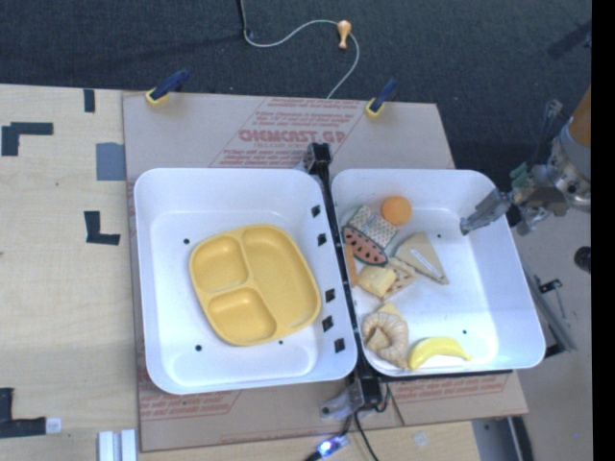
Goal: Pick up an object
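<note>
left bin (154,257): white
tray (254,283): yellow
ball (395,209): orange
banana (438,351): yellow
watermelon slice (364,246): red, black seeds
my fingers (478,219): grey

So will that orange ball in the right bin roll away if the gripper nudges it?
Probably. The orange ball looks round and smooth, so it may roll or slip. The bin wall behind it and the toy food beside it might stop it.

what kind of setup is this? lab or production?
Most likely a robot lab test bench, not production: two white bins clamped onto a cardboard sheet, toy food such as a banana beside a yellow divided tray, and tape marks on the bench.
</note>
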